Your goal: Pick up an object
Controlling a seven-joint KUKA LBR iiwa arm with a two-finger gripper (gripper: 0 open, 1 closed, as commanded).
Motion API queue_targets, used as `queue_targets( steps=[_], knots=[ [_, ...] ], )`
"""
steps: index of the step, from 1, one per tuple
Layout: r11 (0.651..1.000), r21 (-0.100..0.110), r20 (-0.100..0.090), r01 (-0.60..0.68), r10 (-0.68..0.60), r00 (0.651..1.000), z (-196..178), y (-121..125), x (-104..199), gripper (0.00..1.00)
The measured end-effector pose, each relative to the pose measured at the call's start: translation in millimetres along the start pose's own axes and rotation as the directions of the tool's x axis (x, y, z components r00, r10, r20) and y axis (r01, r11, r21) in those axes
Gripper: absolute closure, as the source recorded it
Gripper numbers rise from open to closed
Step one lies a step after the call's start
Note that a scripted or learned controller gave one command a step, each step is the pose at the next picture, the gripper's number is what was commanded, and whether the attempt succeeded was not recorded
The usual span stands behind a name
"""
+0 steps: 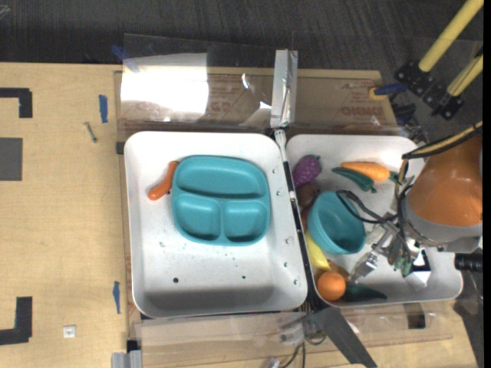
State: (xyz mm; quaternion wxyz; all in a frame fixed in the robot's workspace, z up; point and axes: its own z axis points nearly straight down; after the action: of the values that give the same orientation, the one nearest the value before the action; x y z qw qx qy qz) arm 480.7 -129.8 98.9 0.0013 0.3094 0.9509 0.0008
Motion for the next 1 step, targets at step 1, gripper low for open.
queue_targets(
  steps=[1],
  knots=[
    [0.998,-0.002,0.007,0.06,-0.06,0.998,10.8,102.3,-87.7,0.0]
  ],
)
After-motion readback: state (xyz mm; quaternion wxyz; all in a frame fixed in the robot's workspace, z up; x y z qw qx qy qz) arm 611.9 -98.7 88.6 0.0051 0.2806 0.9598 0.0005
